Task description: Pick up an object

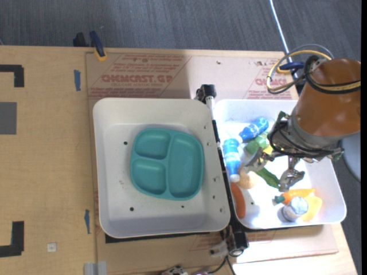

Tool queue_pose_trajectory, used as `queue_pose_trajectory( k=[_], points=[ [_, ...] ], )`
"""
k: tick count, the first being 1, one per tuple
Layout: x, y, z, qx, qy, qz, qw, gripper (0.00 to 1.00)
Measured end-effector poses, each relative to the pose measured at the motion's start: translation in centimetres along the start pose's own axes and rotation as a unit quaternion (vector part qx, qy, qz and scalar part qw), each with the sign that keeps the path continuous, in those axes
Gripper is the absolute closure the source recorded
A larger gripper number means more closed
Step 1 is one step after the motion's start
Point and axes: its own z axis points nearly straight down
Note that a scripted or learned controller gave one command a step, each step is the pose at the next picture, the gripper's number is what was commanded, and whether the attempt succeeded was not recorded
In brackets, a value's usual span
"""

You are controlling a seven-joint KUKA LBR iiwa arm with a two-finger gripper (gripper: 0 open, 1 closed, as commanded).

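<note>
Gripper [274,168] hovers, seemingly empty, over right bin [335,208].

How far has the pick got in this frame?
Done: the arm has reached over the right bin, with the gripper low among the toys. In hand: nothing visibly; the green piece beside it lies on the bin floor. Left: closing on an object and lifting it. The teal tray sits in the left bin.
</note>
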Motion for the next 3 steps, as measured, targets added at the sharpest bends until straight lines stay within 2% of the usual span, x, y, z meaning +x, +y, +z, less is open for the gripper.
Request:
queue_pose_trajectory(
  k=[1, 2, 3],
  points=[
    [6.2, -2.2, 9.2, -0.001, 0.001, 0.074, 0.9973, 1.0],
    [9.6, -5.1, 9.8, 0.001, -0.001, 0.263, 0.9648, 1.0],
    [9.7, -5.1, 9.8, 0.001, 0.0, 0.264, 0.9646, 0.0]
  ],
)
